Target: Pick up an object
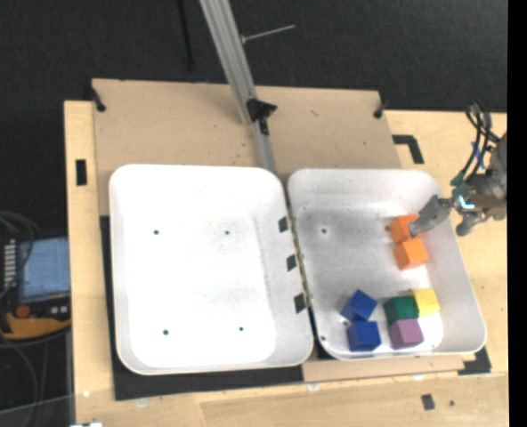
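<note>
1. Camera view: the jaws point(443, 214) stand parted at the right bin's point(335, 194) far right rim, one finger point(428, 216) apparently touching an orange block point(401, 228).
2. A second orange block point(412, 253) lies just beside it.
3. Two blue blocks point(361, 320), plus green point(401, 310), yellow point(426, 302) and purple point(408, 332) blocks, cluster at the near wall.

The single camera is fixed above the bench point(228, 127) and looks down at a slant. Both white bins fall within its field: the left bin point(201, 265) and the right bin point(352, 203) (side by side, near centre). The arm point(482, 189) enters from the right edge.
</note>
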{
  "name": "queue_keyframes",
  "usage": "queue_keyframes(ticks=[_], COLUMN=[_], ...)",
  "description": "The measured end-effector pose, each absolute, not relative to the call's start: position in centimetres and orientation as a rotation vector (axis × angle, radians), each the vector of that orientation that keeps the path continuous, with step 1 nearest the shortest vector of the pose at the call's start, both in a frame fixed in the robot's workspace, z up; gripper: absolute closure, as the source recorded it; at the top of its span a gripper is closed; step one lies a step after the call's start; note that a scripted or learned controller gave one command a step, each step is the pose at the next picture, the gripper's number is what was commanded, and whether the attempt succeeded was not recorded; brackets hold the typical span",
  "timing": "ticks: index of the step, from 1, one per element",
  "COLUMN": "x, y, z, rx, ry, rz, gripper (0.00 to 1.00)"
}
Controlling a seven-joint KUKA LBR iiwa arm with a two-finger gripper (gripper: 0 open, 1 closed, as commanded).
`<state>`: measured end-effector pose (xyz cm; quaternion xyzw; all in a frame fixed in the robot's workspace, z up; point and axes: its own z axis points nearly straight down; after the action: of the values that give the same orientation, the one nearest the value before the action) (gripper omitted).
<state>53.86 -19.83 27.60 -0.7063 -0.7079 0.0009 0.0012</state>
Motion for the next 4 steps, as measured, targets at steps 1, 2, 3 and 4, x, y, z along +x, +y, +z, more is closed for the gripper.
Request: queue_keyframes(ticks=[1,2,3,4], x=[53.9,53.8,53.8,53.3], y=[-19.8,-19.7,-20.6,-20.9], z=[27.9,21.6,16.9,10.8], rx=[-2.220,-2.220,-2.222,-2.221], ry=[-2.225,-2.219,-2.218,-2.218], rz=[-0.002,0.006,0.005,0.005], gripper=[0.00,0.00,0.00,0.00])
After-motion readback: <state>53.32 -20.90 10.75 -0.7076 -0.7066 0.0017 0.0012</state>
